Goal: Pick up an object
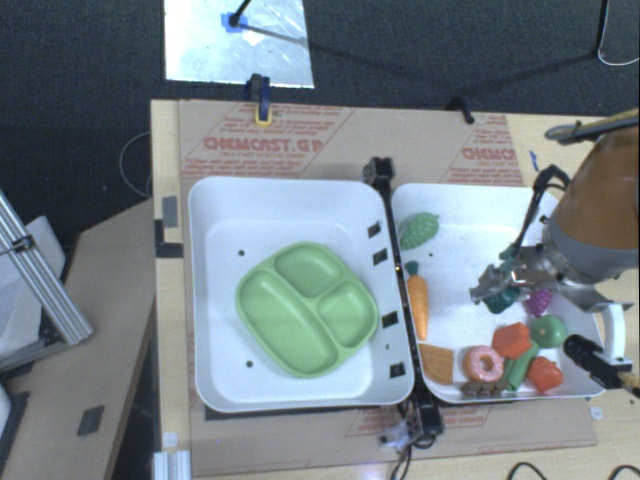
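**Camera view: end effector over right bin, toys bunched bottom right**

Camera view, right bin [455, 243]: the toy food is the pick set. Green leafy piece [418, 230] sits near the top left corner, alone. Orange carrot [418, 306] lies lengthwise just beside the divider wall. Tan cracker [436, 362] and pink-iced donut [484, 364] sit along the bottom edge. Purple grapes [540, 299], a green round piece [546, 330] and red-orange pieces [512, 339] are packed together toward the bottom right.

End effector [497, 288] is low over the bin middle, just left of the grapes. Cannot tell if it's apart or together, or if anything is in it.

Left bin [215, 268] carries a green divided plate [306, 308], tilted diagonally. Both bins sit on a cardboard sheet [300, 143] on the desk [160, 168]. Dark carpet [80, 58] beyond, with a shiny square sheet [238, 28] on it.

Open room: upper middle of the right bin is bare; carrot hugs the wall, the bottom-right cluster is tight.
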Robot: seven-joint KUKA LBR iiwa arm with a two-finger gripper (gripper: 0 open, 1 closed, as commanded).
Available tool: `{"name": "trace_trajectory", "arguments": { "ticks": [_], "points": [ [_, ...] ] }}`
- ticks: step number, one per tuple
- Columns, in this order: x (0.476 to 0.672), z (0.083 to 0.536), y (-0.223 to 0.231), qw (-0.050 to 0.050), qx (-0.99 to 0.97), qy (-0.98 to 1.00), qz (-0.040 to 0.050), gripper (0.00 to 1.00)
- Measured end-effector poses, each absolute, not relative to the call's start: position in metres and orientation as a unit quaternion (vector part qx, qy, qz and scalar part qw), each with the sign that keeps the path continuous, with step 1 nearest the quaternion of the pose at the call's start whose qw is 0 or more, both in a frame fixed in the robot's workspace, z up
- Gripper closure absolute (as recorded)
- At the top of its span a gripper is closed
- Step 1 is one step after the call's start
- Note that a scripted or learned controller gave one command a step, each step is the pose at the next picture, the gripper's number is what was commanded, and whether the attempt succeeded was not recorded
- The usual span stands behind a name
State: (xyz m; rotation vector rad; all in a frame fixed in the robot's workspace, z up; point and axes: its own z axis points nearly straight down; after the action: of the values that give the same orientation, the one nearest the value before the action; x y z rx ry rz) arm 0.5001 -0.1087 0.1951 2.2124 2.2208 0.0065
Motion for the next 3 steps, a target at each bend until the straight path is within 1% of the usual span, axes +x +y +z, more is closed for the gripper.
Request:
{"name": "trace_trajectory", "arguments": {
  "ticks": [1, 2, 3],
  "points": [
    [0.502, 0.226, -0.109, 0.002, 0.705, 0.709, 0.0014, 1.00],
    [0.532, 0.225, -0.056, 0.001, 0.703, 0.711, 0.0017, 1.00],
    [0.570, 0.222, -0.023, 0.001, 0.704, 0.710, 0.0018, 1.00]
  ]
}}
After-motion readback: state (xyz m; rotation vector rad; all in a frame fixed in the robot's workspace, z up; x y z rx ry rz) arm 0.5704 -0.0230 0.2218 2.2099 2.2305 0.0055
